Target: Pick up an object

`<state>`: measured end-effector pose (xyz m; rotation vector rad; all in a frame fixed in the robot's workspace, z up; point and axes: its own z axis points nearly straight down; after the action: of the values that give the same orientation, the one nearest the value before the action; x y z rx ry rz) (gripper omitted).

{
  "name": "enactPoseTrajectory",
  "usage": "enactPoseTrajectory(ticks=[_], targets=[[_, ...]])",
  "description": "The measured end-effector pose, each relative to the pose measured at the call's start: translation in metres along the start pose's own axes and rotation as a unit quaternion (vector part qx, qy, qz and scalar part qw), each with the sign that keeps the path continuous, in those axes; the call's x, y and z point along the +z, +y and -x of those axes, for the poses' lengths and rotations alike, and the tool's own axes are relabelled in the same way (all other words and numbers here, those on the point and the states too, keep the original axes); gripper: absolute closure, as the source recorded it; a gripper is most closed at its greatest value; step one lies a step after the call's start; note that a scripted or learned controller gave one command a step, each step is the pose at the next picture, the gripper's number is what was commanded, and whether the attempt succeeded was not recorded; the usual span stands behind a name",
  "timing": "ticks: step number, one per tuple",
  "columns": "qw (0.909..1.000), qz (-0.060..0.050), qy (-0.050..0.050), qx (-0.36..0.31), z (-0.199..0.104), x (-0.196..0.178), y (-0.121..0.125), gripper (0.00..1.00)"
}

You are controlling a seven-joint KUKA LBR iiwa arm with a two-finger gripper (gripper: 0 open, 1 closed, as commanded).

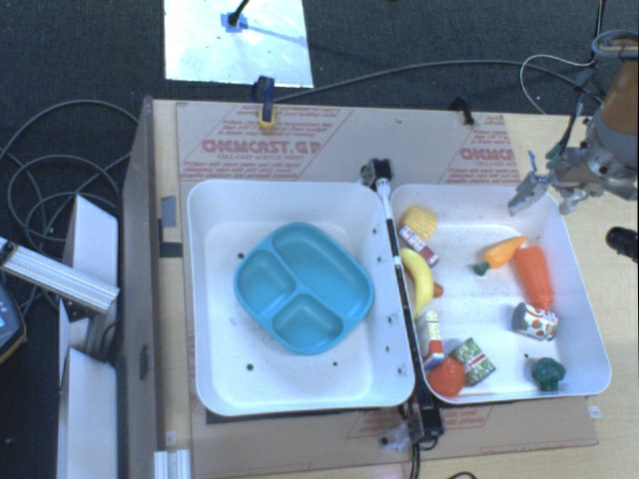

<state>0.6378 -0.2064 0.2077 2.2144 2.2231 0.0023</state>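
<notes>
Bench [300, 138] w/ brown sheet holds two white bins [300, 387] on dark carpet floor [80, 48]; gripper [548, 193] spread open, holding nothing.

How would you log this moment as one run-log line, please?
hand: open, above right bin's far edge | held: nothing | carrot: in bin | stage: pre-grasp

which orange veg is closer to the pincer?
The small carrot, up-left of the big carrot, closer to the pincer.
</notes>
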Motion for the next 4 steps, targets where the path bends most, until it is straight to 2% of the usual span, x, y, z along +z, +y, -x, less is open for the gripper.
enactPoseTrajectory(ticks=[1, 2, 3, 4], targets=[[1.0, 0.0, 0.0, 0.001, 0.0, 0.123, -0.019, 0.0], [1.0, -0.001, 0.0, 0.001, 0.0, 0.123, -0.041, 0.0], [1.0, 0.001, 0.0, 0.001, 0.0, 0.112, -0.04, 1.0], [1.0, 0.002, 0.001, -0.001, -0.085, -0.007, 0.006, 1.0]])
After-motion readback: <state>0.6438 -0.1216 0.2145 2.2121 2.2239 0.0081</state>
